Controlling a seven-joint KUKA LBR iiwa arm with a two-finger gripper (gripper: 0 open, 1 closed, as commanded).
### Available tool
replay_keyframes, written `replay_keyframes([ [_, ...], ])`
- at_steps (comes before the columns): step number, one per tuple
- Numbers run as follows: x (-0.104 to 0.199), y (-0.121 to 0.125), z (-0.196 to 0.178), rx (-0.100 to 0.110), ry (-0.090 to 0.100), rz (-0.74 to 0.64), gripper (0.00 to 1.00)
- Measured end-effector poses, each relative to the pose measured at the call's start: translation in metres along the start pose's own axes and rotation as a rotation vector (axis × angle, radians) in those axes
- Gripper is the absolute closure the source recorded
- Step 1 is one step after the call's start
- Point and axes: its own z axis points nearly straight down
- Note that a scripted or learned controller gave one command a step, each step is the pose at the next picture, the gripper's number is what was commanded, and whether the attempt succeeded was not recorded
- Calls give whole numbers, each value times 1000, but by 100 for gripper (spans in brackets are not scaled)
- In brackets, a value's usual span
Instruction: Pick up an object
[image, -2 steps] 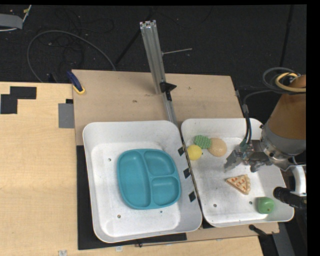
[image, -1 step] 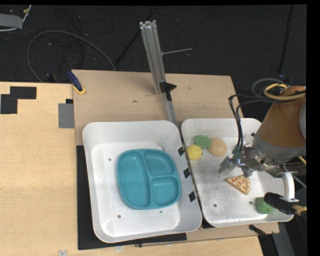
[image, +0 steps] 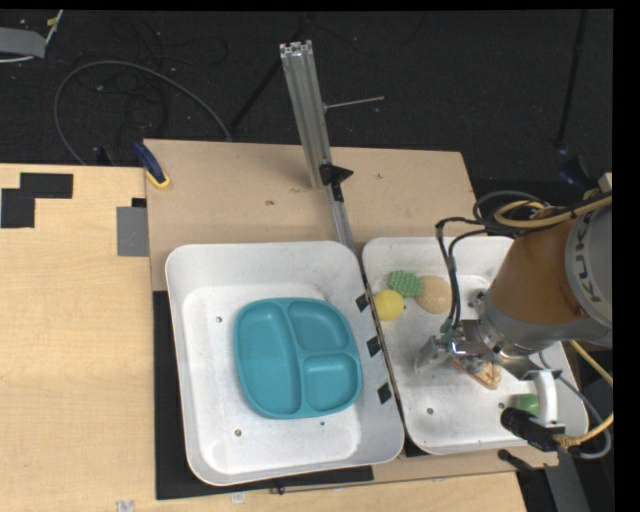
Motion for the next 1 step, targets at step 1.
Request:
replay_keyframes([
  [1, -2, 0, -13, -2, -1, 7, 100],
])
